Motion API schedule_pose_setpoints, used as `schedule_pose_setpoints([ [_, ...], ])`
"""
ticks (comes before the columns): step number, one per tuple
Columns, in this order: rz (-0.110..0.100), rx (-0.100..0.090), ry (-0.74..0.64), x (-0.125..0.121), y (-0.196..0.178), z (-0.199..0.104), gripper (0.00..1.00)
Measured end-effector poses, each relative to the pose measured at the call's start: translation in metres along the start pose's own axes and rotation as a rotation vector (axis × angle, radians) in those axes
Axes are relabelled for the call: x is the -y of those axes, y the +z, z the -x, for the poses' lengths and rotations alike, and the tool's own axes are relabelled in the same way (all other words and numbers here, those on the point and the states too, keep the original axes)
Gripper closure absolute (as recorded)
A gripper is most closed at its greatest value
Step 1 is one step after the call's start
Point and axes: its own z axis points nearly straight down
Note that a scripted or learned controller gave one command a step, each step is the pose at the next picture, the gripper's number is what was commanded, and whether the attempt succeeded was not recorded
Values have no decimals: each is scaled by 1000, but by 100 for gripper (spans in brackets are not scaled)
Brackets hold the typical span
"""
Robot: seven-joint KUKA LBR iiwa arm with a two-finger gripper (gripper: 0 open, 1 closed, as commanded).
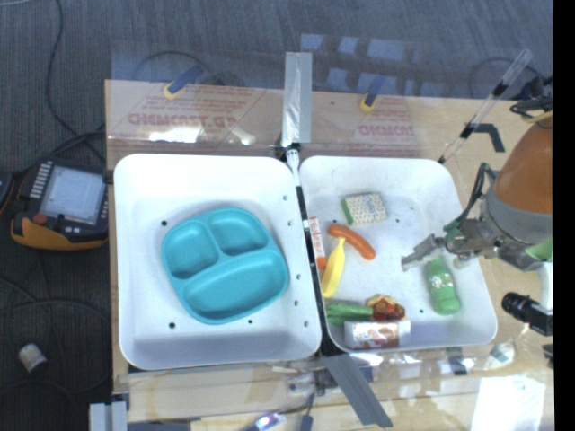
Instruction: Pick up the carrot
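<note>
hand (422,257) over right bin's (422,173) right half, fingers' state cannot be told | carrot (352,241): orange, slim, lying slantwise mid-bin, well apart from hand | green bottle (441,287) just beside hand | yellow banana (333,268) touches carrot's lower end; speckled sponge (364,208) above it | blue tray (225,263) in left bin (144,196)

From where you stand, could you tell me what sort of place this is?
Probably a robotics lab bench: two white bins, toy food like the carrot, a teach pendant on carpet, and the arm's pincer.
</note>
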Motion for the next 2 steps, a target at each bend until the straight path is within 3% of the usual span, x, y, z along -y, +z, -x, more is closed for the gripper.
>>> schedule_pose_setpoints([
  [1, -3, -4, 135, 11, 0, -51, 0],
  [2, -4, -3, 161, 12, 1, -92, 0],
])
